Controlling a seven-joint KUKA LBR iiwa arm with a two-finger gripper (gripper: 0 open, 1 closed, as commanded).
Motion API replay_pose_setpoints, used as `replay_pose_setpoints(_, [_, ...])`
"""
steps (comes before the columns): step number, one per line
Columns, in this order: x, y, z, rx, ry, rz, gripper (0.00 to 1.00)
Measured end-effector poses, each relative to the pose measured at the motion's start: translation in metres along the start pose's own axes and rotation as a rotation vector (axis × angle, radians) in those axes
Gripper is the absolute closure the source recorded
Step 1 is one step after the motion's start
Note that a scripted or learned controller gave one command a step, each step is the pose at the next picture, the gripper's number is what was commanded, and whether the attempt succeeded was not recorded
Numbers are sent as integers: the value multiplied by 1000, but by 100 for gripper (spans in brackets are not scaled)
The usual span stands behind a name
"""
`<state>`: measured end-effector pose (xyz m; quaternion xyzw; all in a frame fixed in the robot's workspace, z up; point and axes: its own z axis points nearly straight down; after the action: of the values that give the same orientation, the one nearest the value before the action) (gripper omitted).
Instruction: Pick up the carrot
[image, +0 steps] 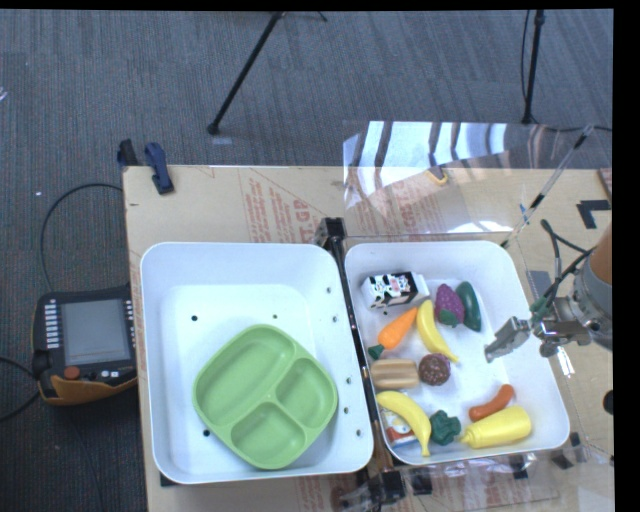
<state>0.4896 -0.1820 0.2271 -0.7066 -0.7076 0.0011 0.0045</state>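
Found the carrot (398, 330) in the right bin (505, 255), left of centre, lying aslant with its green top toward the lower left and its tip toward the upper right. Noted close neighbours: a banana (436, 331) just beside it on the right, a cow-patterned carton (390, 289) just above, a bun (394, 374) just below. Saw the gripper (520, 336) over the right side of the same bin, well apart from the carrot, with the banana and a brown cookie (434, 369) in between. Could not tell whether the pincer was spread or pressed together (too small and too blurred at that angle).

Judged the step in hand to be the approach, with nothing yet grasped. Thought it best done by travelling leftward above the clutter, turning the wrist so the pinch crossed the carrot's narrow width rather than its length, then dropping onto the orange middle, away from the banana. Reckoned the chief risks to be catching the banana in the same pinch, or nudging the carrot against the bin's left wall.

Looked for writing: made out reddish printing on the cardboard bench top (290, 205), but could not read it. Read nothing on the carton, and nothing on the screen of the handheld controller (88, 342) left of the bench.
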Motion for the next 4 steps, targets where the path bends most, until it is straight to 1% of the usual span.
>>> replay_pose_setpoints(1, [60,15,105,11,4,55,0])
replay_pose_setpoints(2, [88,74,129,0,0,33,0])
replay_pose_setpoints(3, [93,110,141,2,-2,296,0])
replay_pose_setpoints(4, [97,142,140,0,-1,537,0])
